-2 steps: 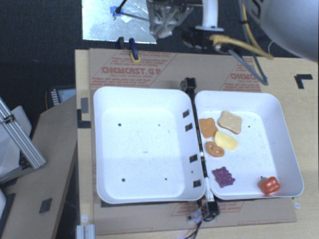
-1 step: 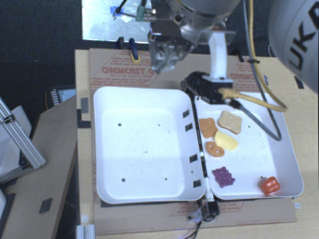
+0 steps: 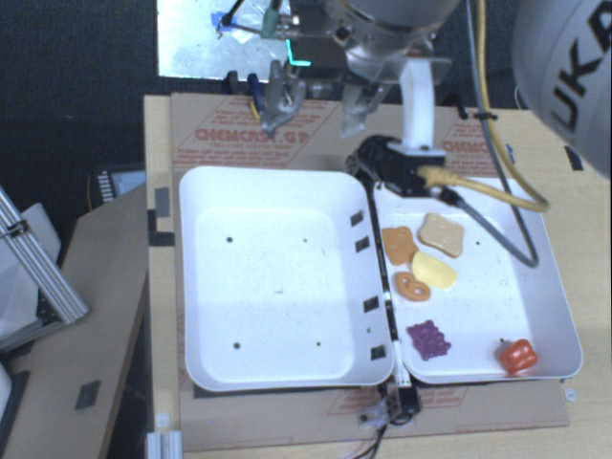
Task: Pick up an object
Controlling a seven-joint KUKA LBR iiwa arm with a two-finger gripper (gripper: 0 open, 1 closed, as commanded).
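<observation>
Gripper (image 3: 317,105) hung above the far edge of the bench, its two metal fingers (image 3: 280,103) spread apart with nothing between them; it sat past the back rim of the left bin (image 3: 191,256), over cardboard printed with red lettering (image 3: 239,127). Nearest the camera and farthest from the gripper, a red pepper-shaped piece (image 3: 517,355) lay in the front right corner of the right bin (image 3: 550,295); a purple grape cluster (image 3: 428,338) lay to its left, close to the divider between the bins. Closer to the gripper, an orange pretzel (image 3: 412,286) lay touching a pale yellow piece (image 3: 435,271); beyond them, an orange slab (image 3: 399,245) and a tan slice of bread (image 3: 441,234) lay side by side near the bin's back. All six objects lay below and to the right of the gripper, none of them touching it. A black fitting (image 3: 392,165) with a yellow cable (image 3: 488,194) sat just right of the gripper at the bins' back rim; a grey cable (image 3: 507,237) looped over the right bin; a bright metal sheet (image 3: 215,22) lay beyond the bench.
</observation>
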